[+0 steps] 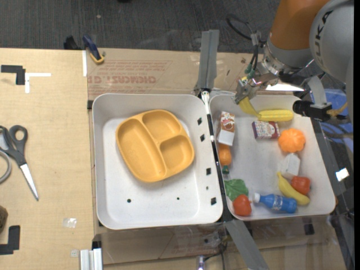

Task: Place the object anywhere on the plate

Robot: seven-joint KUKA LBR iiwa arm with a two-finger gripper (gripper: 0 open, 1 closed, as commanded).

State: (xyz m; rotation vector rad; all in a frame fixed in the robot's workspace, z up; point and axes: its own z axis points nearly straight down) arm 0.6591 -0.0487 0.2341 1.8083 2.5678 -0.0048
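An orange-yellow divided plate (154,145) lies in the left white bin (112,207). My gripper (246,90) hangs over the far left corner of the right bin (323,207), well to the right of the plate. A small yellow piece (247,106) slants down from its tips, and the gripper looks shut on it. Just to the right of that piece lies a longer yellow item (275,115).
The right bin also holds a small carton (226,129), a maroon packet (265,130), an orange (291,140), a white block (291,165), a banana (292,189), a blue bottle (275,202) and a red fruit (242,205). Scissors (19,156) lie on the bench at left.
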